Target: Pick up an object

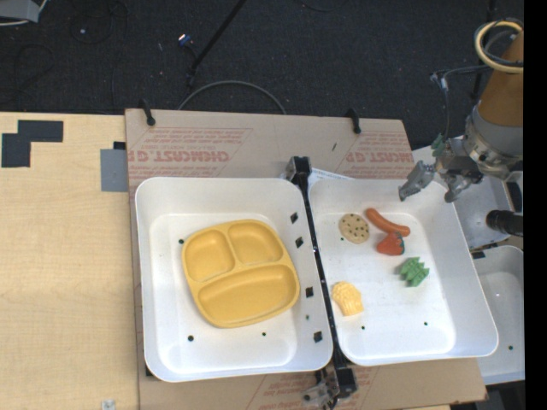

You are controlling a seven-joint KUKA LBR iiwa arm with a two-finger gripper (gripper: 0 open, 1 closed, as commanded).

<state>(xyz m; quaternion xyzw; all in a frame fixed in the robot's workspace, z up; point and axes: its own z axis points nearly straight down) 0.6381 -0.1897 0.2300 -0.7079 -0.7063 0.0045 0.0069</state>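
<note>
One arm (500, 92) at right, tool (434, 184) fingers spread apart, nothing gripped, above right bin (466, 314) upper corner.

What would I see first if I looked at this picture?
The big yellow plate with three sections jumps out, lying in the left bin. Next come the little toy foods in the right bin: a cookie, a sausage and a green piece. The robot's gripper hangs over that bin's far right corner.
</note>
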